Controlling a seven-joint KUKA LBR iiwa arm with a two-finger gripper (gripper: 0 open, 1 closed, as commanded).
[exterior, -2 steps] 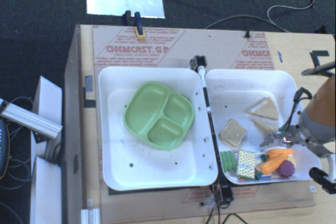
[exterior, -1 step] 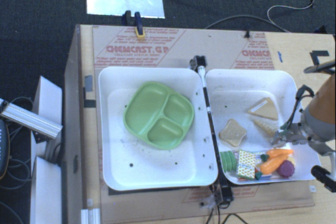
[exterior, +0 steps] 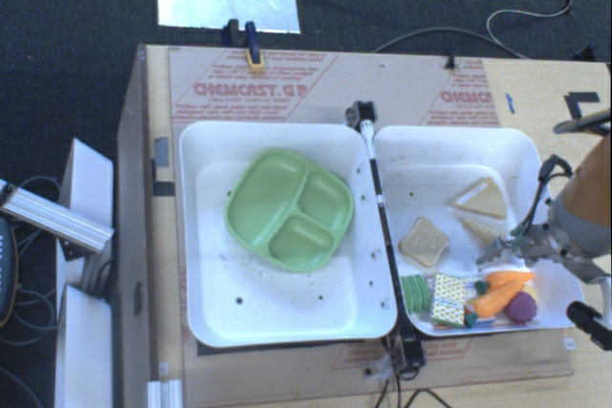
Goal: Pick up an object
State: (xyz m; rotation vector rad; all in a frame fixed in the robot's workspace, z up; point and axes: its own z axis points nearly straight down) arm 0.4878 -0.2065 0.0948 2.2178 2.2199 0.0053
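The gripper (exterior: 499, 250) sits low in the right bin (exterior: 449, 140), and its metal fingers are small and blurred, so I cannot tell whether the jaws are parted or closed; nothing can be made out between them. Most of the grey arm (exterior: 583, 215) is cut off at the right edge.

Just below and right of the jaws lies an orange carrot-shaped toy (exterior: 497, 293), smooth and tapered, touching a round purple piece (exterior: 521, 307) at its far end. Further left of that, a small square packet (exterior: 447, 298) with a yellow and pale speckled print rests beside a ribbed green piece (exterior: 415, 292); its print is too small to read. Just left of the jaws is a tan toast-shaped slice (exterior: 425, 242), and just above them two pale wedge shapes (exterior: 481, 200), like cheese or bread, lie close together.

Well to the left of the jaws, past the dark divider rod (exterior: 376, 186), the left bin (exterior: 206, 167) holds a light green, matte plastic tray (exterior: 290, 208) with three compartments, lying tilted.

Beyond the bins, the brown protective sheet (exterior: 316, 81) carries red lettering reading "CHEMCAST GP", repeated, partly hidden by the bins
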